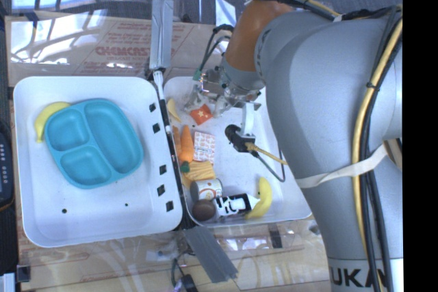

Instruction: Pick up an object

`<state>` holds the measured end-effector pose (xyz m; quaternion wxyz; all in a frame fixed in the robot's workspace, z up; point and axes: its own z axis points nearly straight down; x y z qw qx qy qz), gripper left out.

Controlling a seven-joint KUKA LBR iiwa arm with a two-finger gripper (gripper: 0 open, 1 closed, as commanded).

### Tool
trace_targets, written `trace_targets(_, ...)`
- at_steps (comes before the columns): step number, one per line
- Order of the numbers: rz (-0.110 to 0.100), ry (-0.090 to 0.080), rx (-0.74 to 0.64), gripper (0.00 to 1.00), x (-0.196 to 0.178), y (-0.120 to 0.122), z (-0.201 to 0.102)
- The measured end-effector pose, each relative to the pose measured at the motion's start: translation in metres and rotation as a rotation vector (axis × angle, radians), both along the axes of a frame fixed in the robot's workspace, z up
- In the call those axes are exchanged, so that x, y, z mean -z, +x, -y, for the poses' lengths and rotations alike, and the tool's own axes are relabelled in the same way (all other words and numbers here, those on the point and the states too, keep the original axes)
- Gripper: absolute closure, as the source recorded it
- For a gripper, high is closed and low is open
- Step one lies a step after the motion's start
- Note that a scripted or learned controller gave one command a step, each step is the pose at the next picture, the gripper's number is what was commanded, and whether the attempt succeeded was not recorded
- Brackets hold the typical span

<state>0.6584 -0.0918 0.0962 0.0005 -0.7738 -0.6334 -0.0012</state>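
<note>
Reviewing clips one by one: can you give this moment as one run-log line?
gripper: low in right bin, over small orange item | grasp: cannot tell | left bin: blue divided plate, banana

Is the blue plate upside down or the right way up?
Right way up. The blue plate lies flat in the left bin, and its three hollow compartments face upward. A yellow banana peeks out beside it.

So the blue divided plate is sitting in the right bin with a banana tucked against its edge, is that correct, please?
Not quite: the blue divided plate sits in the left bin, not the right one. The camera view shows it there, with a banana tucked against its upper left edge, as you said. The right bin holds a second banana and other small items.
</note>
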Motion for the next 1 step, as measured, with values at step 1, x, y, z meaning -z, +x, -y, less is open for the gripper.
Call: trace_targets(1,0.007,-0.001,-0.033,1.00,-0.1009,-0.0278,-0.0392)
